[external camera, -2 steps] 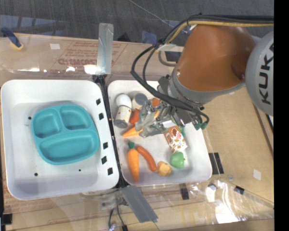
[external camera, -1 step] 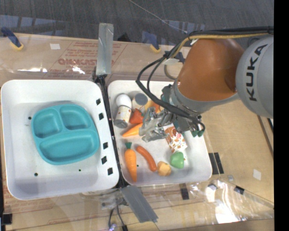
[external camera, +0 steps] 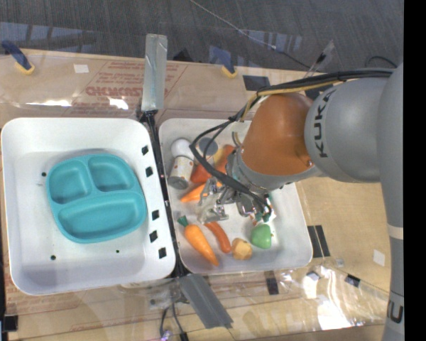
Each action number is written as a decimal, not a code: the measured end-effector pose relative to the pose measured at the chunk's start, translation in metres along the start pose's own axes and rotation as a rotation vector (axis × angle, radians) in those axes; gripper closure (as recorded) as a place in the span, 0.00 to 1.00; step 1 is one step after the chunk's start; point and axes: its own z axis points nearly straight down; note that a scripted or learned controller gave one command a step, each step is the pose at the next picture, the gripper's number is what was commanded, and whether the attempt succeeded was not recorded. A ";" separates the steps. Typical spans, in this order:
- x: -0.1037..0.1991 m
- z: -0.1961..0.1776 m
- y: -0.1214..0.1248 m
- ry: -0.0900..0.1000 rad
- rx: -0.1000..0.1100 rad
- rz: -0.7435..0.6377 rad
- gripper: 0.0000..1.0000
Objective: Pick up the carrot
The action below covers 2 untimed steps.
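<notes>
Hand (external camera: pixel 216 203) hovers in your right bin (external camera: pixel 298 219) just above the carrot (external camera: pixel 200 243); its grip state you cannot tell.

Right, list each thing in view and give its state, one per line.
carrot: lying flat in the right bin, free of the gripper
right bin: holds toy food
teal plate: flat in the left bin, compartments bare
left bin: holds the plate
gripper: low over the right bin
</notes>
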 end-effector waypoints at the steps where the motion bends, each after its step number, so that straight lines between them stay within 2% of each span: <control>1: 0.036 -0.082 0.070 -0.019 0.004 -0.020 1.00; 2: 0.034 -0.120 0.116 -0.017 0.005 -0.192 1.00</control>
